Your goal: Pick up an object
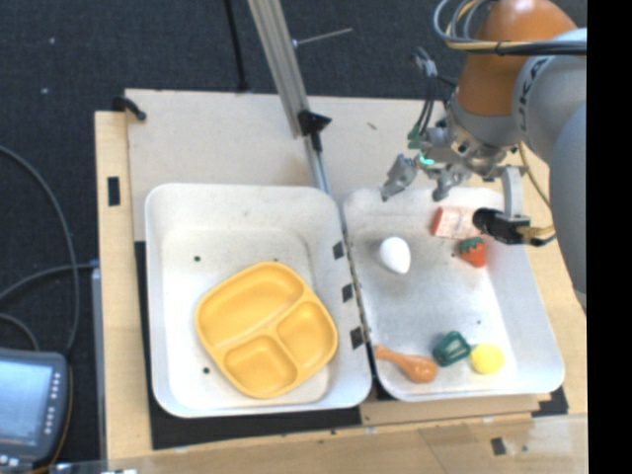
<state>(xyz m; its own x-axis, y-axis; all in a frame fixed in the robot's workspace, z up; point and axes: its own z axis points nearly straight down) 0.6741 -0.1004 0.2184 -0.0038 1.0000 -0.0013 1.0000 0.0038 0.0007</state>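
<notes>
Where the right bin (513,363) holds the loose things, a white egg-shaped object (395,255) lies near its middle, smooth and plain, its long axis running up-left to down-right. Beyond the egg, toward the bin's far rim, the pincer (427,176) hangs above the bin's far edge (whether it is open or closed, I cannot tell). Left of the egg, the other bin (168,265) carries a yellow divided tray (265,329). Both bins sit on a pale table (217,136) over dark flooring.
</notes>
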